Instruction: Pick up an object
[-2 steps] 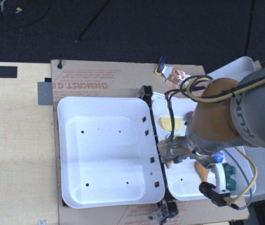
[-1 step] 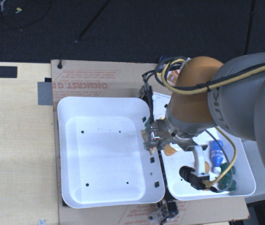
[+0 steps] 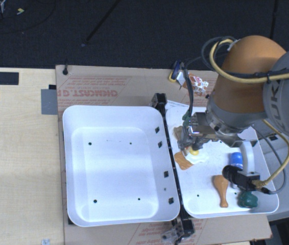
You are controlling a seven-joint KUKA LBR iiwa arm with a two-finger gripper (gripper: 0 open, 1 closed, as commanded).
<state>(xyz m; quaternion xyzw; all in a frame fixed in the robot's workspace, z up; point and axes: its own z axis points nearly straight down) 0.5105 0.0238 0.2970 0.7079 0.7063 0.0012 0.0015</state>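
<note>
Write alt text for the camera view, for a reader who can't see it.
A grey and orange robot arm reaches from the right into the right bin, its gripper low over a small yellow and white object by the bin's left wall. A brown drumstick-shaped toy, a green lump and a blue item lie nearby; the left bin sits alongside.

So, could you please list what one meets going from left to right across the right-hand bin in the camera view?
Orange-brown piece → white-and-yellow item under the gripper → tan drumstick-shaped toy → blue object → dark green object.
</note>
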